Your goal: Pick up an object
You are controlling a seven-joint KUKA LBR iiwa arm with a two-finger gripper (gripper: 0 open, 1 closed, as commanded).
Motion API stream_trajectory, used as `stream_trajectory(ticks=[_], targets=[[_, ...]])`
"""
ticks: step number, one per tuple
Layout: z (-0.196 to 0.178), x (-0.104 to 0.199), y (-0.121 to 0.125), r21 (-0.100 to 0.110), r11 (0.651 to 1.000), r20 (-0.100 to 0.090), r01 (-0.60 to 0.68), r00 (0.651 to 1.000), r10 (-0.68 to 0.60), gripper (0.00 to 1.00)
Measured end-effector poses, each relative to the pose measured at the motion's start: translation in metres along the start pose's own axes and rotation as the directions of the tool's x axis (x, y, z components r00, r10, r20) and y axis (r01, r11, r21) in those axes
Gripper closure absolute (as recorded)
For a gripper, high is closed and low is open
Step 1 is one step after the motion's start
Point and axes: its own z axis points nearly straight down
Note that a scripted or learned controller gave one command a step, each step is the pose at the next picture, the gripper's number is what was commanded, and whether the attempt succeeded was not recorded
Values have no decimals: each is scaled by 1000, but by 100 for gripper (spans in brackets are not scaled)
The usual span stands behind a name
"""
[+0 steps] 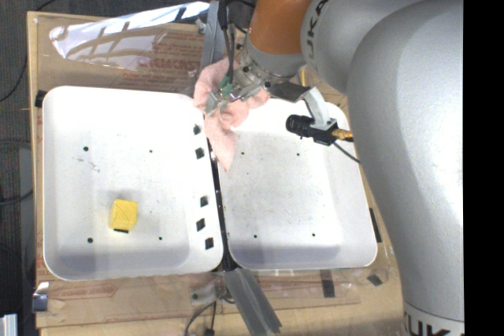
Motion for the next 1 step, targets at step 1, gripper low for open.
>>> stream_trajectory(ticks=[1], targets=[[-17, 36, 25, 1, 1000, -1, -27, 1000, 27, 100]])
